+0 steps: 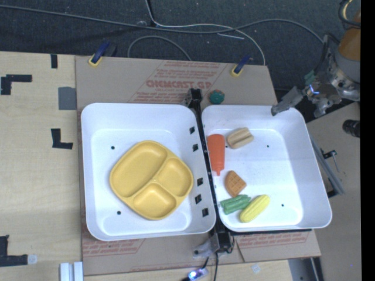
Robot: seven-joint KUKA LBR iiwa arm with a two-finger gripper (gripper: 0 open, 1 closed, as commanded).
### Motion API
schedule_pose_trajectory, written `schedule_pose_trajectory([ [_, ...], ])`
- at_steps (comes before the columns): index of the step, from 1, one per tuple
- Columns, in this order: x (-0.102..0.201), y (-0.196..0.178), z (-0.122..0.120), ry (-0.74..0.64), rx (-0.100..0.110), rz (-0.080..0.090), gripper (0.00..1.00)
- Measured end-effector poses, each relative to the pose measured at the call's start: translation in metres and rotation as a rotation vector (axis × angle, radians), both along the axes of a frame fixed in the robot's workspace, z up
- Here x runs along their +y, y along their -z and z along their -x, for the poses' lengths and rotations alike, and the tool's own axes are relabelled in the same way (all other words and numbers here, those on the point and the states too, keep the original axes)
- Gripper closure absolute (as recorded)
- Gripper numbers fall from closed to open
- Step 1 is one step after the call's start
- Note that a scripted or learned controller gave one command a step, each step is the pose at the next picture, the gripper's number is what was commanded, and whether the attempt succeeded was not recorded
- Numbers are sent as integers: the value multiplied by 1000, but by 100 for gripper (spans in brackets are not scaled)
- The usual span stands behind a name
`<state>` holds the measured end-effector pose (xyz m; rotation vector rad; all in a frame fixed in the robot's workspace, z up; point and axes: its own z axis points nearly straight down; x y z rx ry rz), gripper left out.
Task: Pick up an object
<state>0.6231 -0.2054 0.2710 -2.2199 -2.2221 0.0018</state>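
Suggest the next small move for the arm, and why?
Probably swing the gripper left and down over the right bin, toward the bun. The gripper sits outside the bin's upper right corner with nothing seen between its fingers, and the bun is the closest item, lying apart from the carrot.

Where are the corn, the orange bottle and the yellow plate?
corn [255, 208], camera view, middle of the cob.
orange bottle [216, 151], camera view, middle of its body.
yellow plate [151, 179], camera view, centre ridge between compartments.
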Motion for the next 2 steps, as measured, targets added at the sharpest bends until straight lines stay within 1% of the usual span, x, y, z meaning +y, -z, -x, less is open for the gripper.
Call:
schedule_pose_trajectory([
  [1, 5, 45, 4, 0, 3, 0, 0],
  [2, 10, 108, 5, -1, 4, 0, 0],
])
